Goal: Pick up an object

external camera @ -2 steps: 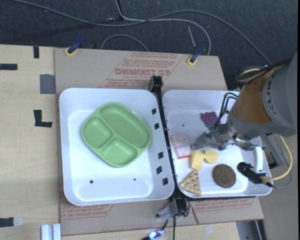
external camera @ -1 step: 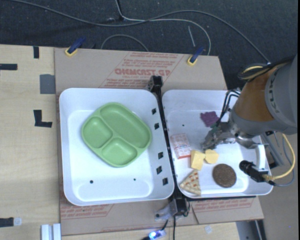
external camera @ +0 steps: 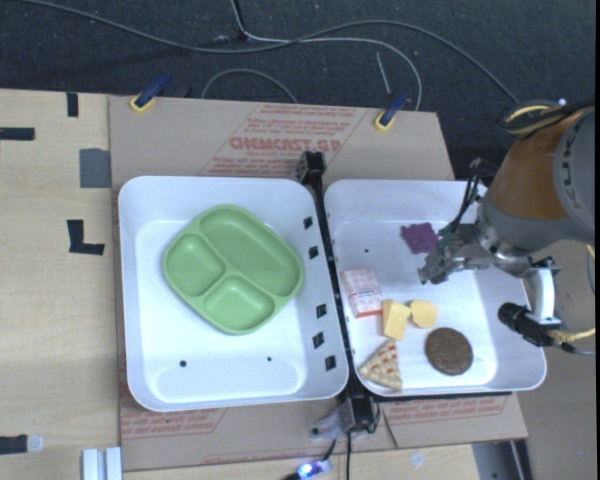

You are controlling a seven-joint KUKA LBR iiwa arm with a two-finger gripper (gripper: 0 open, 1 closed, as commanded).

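Note:
In the right bin [external camera: 380, 200] lie a purple piece [external camera: 417, 235], a pink-and-white wrapped packet [external camera: 360, 290], two yellow cheese chunks [external camera: 408, 317], a brown round cookie [external camera: 448, 350] and a pizza slice [external camera: 383, 368]. My gripper [external camera: 435, 267] reaches in from the right and hangs low over the bin floor, just below and right of the purple piece and above the cheese. I see nothing between its dark fingertips.
The left bin [external camera: 145, 268] holds a green three-compartment plate [external camera: 232, 267]. A black divider with clips [external camera: 325, 288] runs between the bins. Cardboard [external camera: 280, 133] lies under both bins, with cables on the dark floor behind.

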